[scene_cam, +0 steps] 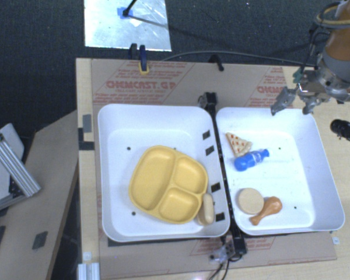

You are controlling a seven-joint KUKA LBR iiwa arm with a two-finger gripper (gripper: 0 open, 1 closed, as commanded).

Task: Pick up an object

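The right bin [315,174] holds a pizza slice [238,143], a blue bottle [250,159] lying on its side, a round tan cookie [250,200] and a brown drumstick [266,209]. My gripper [296,105] hangs above the bin's far right corner, well away from these objects. Its fingers are spread open with nothing between them. In the left bin [122,127] lies a yellow divided plate [166,183], with a pale bread-like piece [207,208] against its near right edge.
A black divider with clips [213,150] separates the two bins. A metal plate [127,15] lies beyond the bench at the far left. A clamp [142,57] grips the far bench edge. Aluminium framing [11,162] stands at the left.
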